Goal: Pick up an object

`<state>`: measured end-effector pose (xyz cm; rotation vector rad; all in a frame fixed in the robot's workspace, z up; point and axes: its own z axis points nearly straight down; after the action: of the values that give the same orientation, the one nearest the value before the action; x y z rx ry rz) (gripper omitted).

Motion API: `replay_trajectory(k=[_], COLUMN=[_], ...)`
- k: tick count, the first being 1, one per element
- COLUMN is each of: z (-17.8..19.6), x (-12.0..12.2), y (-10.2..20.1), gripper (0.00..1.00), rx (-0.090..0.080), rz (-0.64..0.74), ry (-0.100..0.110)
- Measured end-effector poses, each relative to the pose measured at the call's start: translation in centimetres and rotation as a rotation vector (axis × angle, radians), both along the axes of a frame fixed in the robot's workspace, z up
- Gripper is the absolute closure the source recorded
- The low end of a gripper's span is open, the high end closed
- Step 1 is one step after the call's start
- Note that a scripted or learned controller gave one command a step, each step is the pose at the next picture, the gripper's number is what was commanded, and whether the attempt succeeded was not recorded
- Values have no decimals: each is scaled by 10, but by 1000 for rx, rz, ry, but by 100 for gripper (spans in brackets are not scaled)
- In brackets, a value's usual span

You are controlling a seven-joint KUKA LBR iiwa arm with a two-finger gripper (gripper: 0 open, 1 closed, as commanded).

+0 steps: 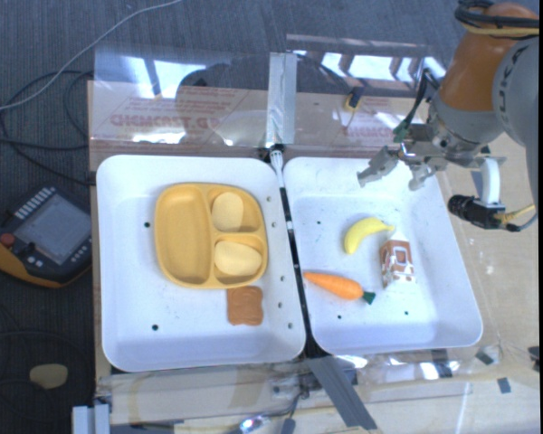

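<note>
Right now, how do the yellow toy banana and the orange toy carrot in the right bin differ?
The yellow toy banana is curved and plain; the orange toy carrot is straight, tapered, with a green tip. The banana lies farther back, nearer the gripper; the carrot is nearer the front. Both lie loose in the right white bin.

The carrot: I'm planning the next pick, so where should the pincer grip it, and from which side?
Probably mid-body, from straight above. The carrot lies flat in the right bin, long axis running left-right, so close across its narrow width. The space around it looks free; the banana lies apart.
</note>
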<state>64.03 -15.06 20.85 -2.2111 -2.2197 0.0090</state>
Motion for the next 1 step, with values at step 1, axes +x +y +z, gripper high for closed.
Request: replay_trajectory(k=[1], z=[-110], x=[-30], y=[-10], gripper=[0], rx=[-4], rz=[114], ry=[-19])
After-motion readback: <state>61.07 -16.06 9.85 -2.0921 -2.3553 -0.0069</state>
